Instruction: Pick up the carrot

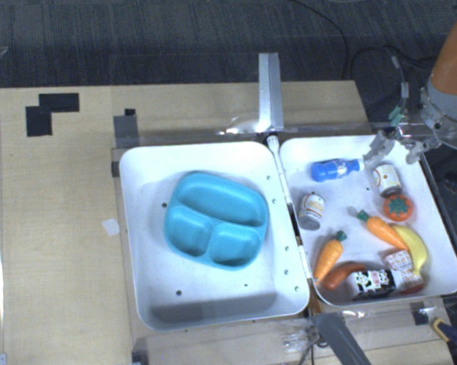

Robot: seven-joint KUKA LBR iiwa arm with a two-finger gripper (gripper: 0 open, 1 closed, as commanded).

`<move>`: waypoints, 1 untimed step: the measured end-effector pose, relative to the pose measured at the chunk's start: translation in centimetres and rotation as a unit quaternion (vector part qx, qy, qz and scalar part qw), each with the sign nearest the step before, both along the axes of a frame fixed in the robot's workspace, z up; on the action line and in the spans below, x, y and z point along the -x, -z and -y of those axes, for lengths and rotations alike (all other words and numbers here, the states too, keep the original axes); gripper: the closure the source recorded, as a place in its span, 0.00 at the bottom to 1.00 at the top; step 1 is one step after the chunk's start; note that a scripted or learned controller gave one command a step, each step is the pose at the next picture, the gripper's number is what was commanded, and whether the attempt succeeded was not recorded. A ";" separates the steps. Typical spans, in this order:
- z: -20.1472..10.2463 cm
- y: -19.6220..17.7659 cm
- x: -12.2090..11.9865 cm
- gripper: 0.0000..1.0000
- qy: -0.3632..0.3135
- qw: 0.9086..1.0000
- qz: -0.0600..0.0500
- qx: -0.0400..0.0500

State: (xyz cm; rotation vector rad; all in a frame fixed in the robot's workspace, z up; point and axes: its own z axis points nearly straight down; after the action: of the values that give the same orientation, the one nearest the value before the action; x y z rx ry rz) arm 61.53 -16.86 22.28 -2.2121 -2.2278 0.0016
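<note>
Camera view: gripper (392, 143) w/ jaws spread, holding nothing, hovers over right bin's (449, 278) far right corner. Two carrots, one (327, 257) near-centre, another (383, 230) right by banana (415, 248), lie untouched; pick not begun.

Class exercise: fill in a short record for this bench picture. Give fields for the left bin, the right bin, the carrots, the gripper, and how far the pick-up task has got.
left bin: holds a blue divided plate
right bin: blue bottle, small can, jar, tomato, banana, carton, two carrots
carrot near centre: lies beside the divider, green top pointing up-right
second carrot: lies touching the banana
gripper: over the right bin's far right corner, apart from both carrots
task state: no carrot picked up yet
</note>
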 end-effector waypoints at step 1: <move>-0.5 12.0 3.1 0.00 0.054 0.999 -0.001 0.000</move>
State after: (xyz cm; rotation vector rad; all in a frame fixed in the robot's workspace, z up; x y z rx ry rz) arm 58.42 -16.37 10.26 -2.3276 -2.1048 0.0021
